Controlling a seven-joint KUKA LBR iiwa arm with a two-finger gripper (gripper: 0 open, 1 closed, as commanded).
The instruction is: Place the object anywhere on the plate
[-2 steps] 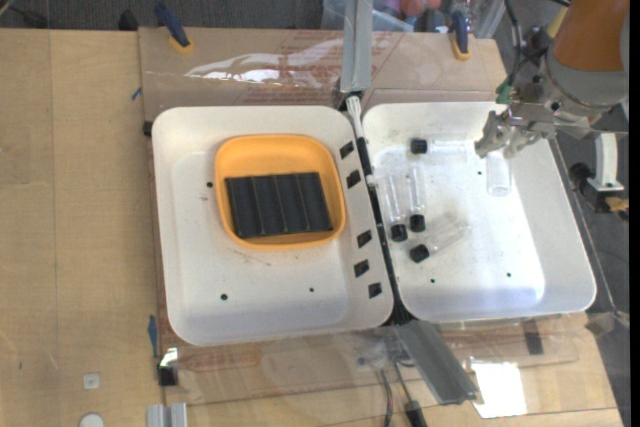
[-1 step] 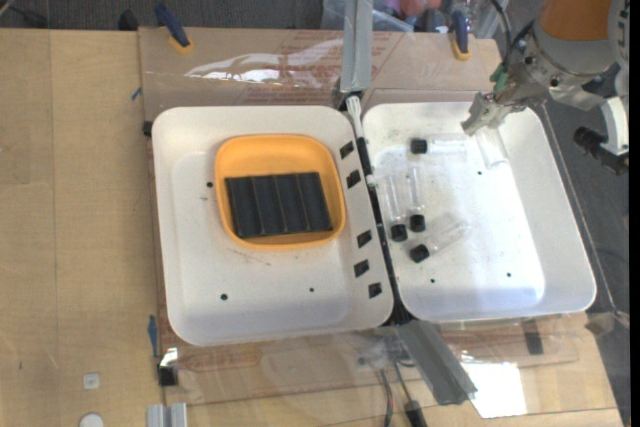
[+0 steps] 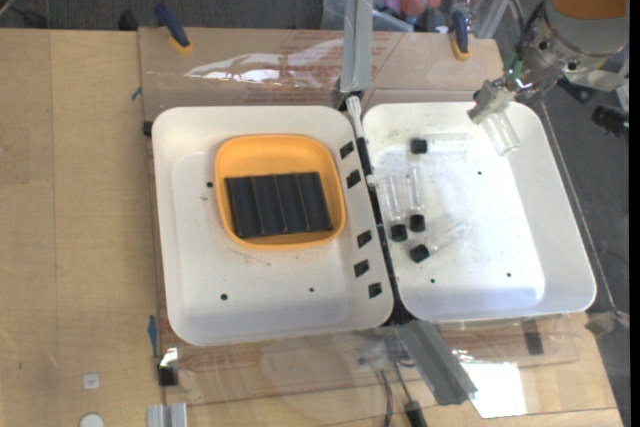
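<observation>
A clear tube with a black cap (image 3: 403,198) lies flat in the right bin (image 3: 520,255), close to the wall between the bins, its long axis running roughly from the far side toward the near side, cap end nearer. More tubes lie beside it. The gripper (image 3: 497,108) hangs over the right bin's far edge with a clear tube (image 3: 503,130) between its fingers. The orange plate (image 3: 232,160) sits in the left bin (image 3: 190,295), carrying a dark ribbed block (image 3: 277,204); its rim is bare.

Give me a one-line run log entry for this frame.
arm: over right bin's far right corner | tool: nothing seen held | clear tubes: in right bin, near divider | plate: left bin, holds dark block | placement: not done
</observation>
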